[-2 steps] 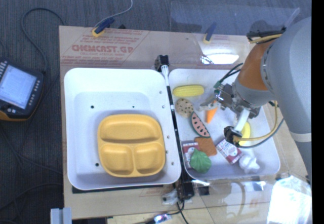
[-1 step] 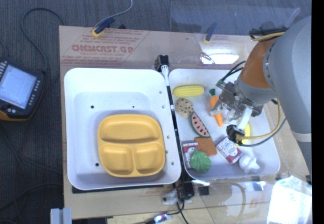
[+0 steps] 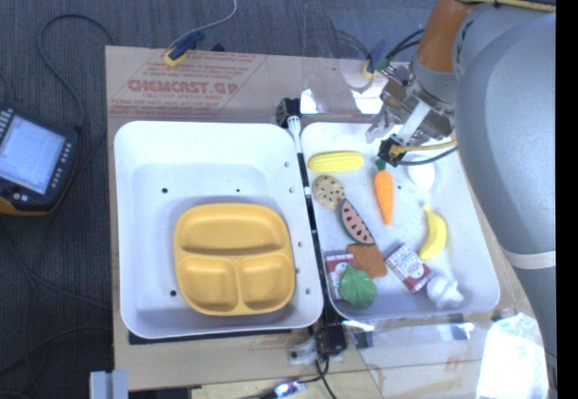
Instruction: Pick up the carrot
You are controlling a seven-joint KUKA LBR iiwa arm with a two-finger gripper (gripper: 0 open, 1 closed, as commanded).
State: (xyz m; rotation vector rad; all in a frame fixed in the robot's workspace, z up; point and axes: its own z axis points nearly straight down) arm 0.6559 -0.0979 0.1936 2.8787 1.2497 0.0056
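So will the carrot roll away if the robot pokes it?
Probably a bit. The carrot looks round and tapered, so it would likely roll in a curve, not straight. It lies on the smooth floor of the white bin, so it may slide too. It looks like a stiff toy, so it likely won't bend when lifted.

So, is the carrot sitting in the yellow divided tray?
No, the carrot lies in the right-hand bin, while the yellow tray sits in the left-hand bin.
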